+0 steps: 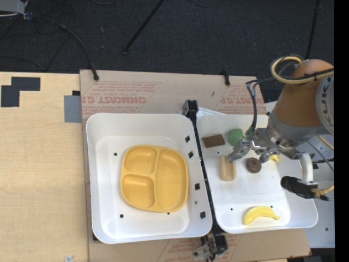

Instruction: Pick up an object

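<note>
Small round brown object point(253, 165) lies just beneath the claw point(252, 150)

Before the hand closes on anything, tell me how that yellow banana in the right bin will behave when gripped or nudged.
The banana lies flat on its curved side on the right bin, so a nudge would probably spin or slide it rather than roll it. Its smooth, glossy look suggests rigid plastic: likely light and somewhat slippery. The tapering ends may slip out of the hand; the thick middle looks safer.
</note>
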`<state>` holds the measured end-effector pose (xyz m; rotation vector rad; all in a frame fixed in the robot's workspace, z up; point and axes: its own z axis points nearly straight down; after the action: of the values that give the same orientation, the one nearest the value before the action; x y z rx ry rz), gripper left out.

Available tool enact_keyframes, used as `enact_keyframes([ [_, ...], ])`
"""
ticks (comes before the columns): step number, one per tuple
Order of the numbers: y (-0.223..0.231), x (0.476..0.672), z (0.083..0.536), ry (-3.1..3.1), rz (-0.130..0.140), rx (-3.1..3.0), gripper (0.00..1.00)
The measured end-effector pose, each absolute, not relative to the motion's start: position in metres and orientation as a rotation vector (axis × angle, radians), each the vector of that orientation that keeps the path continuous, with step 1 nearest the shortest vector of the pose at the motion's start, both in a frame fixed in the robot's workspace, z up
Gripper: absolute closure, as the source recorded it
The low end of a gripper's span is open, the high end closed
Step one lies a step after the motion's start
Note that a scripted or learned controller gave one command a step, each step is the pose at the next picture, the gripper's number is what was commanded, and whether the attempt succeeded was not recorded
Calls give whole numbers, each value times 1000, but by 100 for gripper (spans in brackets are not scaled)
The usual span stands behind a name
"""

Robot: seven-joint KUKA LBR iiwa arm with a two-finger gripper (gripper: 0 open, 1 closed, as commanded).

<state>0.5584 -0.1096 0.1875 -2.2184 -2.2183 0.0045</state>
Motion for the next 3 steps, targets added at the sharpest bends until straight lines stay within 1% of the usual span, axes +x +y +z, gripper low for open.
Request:
enact_keyframes([
  [2, -102, 555, 91, -2218, 4, -2219, 0],
  [3, -103, 554, 100, -2210, 7, -2222, 100],
])
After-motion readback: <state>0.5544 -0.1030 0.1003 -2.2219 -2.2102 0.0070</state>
